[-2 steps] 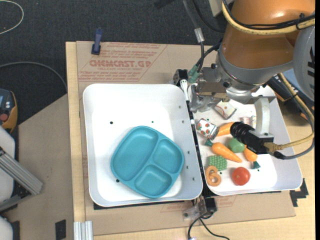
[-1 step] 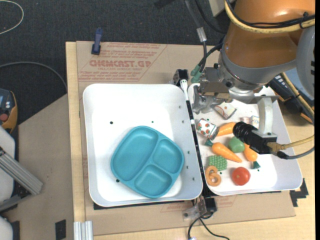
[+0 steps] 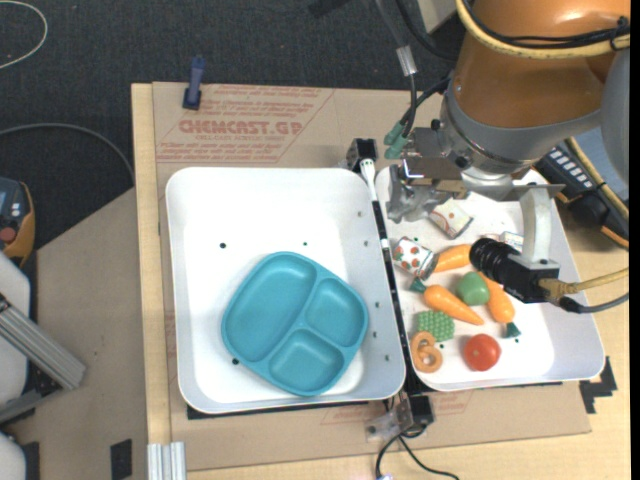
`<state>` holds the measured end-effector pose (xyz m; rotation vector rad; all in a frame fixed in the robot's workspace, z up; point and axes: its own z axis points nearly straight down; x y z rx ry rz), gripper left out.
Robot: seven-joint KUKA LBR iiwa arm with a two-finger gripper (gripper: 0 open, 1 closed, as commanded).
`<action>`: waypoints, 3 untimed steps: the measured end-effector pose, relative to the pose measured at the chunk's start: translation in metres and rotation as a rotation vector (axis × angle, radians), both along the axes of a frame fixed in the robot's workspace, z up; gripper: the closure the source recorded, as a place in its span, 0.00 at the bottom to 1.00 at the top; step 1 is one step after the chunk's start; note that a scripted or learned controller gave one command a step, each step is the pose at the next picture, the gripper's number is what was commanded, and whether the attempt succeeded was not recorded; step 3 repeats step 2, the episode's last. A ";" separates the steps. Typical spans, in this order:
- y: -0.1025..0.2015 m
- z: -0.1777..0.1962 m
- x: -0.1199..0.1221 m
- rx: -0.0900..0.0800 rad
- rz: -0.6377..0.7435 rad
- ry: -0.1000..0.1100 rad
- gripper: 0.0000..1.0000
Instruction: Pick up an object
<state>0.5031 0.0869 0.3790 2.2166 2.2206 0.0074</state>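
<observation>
1. Camera view: the gripper [image 3: 418,200] hangs low over the right bin [image 3: 570,353], near its far left corner; nothing visibly sits in it.
2. Toy foods lie untouched there: carrot [image 3: 452,304], tomato [image 3: 482,352].
3. Picking remains undone.

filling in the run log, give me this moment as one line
pincer: over right bin's back left | grip: nothing seen held | right bin: toy foods, incl tomato, carrot | left bin: blue divided plate

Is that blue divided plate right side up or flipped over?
Right side up: the blue plate shows its three hollow compartments facing up, lying flat in the left bin.
</observation>
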 end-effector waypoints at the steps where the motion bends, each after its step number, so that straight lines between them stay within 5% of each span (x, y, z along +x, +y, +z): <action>1: 0.043 -0.073 -0.026 -0.001 0.003 0.018 1.00; 3: 0.040 -0.058 -0.024 0.000 -0.002 0.005 1.00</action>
